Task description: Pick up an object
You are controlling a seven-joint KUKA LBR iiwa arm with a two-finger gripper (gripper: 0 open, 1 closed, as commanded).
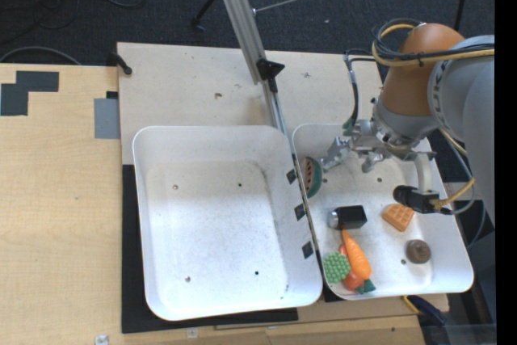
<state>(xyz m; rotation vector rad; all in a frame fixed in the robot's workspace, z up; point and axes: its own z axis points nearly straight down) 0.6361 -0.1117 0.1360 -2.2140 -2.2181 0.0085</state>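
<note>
I've got the gripper poised beside the watermelon slice for a grab; jaws probably open, though I can't tell.

You see two white bins: left bin speckled with few dark dots, right bin same white. Arm grey, orange band above wrist. Carrot orange, beside green dotted piece. Waffle piece orange-tan, grid pattern. Round piece brown. Block black. Slice at bin wall: green rim, red inside. Bench cream; floor dark.
</note>
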